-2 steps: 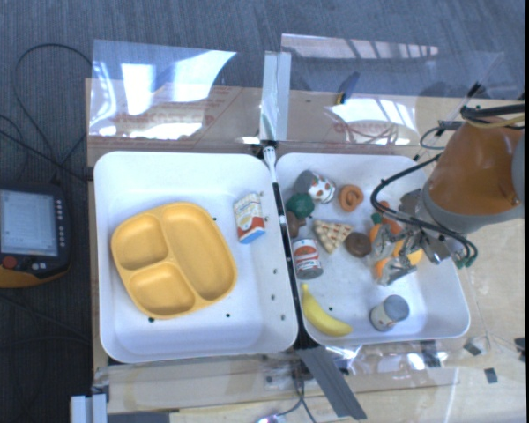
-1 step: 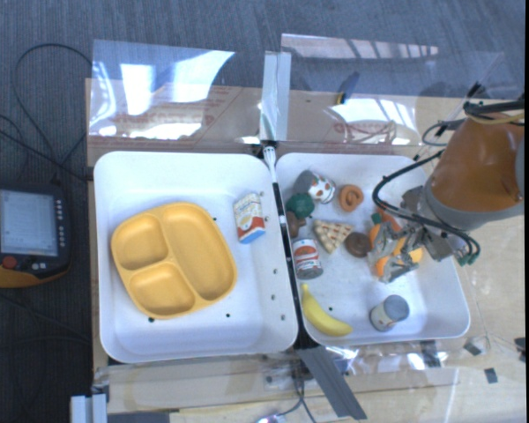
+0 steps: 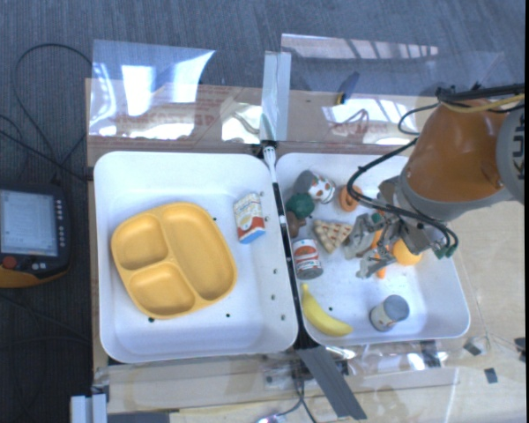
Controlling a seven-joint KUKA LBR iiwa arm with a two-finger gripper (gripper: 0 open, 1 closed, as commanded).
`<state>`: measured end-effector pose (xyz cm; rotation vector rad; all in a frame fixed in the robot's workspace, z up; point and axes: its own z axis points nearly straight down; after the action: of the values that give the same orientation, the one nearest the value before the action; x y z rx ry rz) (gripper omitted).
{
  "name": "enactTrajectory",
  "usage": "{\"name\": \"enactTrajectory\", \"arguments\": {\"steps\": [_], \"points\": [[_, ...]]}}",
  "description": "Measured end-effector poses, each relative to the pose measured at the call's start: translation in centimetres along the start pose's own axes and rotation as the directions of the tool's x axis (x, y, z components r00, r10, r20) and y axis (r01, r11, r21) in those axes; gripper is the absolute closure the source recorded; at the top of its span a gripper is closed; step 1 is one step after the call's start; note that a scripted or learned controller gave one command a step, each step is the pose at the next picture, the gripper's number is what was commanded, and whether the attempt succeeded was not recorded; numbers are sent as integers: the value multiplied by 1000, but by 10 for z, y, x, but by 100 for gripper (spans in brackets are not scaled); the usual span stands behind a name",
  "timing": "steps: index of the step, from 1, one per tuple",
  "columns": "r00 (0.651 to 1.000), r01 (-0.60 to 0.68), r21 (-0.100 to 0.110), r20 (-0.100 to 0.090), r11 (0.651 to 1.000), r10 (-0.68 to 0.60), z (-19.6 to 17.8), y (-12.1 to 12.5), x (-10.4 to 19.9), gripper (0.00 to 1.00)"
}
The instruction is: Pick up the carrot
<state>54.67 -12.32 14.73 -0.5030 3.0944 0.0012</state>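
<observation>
The carrot (image 3: 383,269) shows as a small orange sliver in the right bin (image 3: 441,324), mostly hidden under the gripper. My gripper (image 3: 373,243) hangs low over the middle of that bin, directly above and touching or nearly touching the carrot. The grey arm with its orange band (image 3: 458,152) covers the bin's right part. A yellow-orange rounded piece (image 3: 408,254) lies right beside the gripper; I cannot tell whether it belongs to the carrot.
Also in the right bin are a banana (image 3: 323,316), a grey can (image 3: 390,311), a red-labelled can (image 3: 307,258), a tan wedge (image 3: 333,234), a green item (image 3: 300,205) and a small orange item (image 3: 348,201). The left bin (image 3: 115,324) holds a yellow divided plate (image 3: 172,258) and a small carton (image 3: 249,217).
</observation>
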Motion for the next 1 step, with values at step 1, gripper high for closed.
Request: {"name": "enactTrajectory", "arguments": {"steps": [1], "points": [[1000,-30,-1,4,1000,30,-39,50,-94,100]]}}
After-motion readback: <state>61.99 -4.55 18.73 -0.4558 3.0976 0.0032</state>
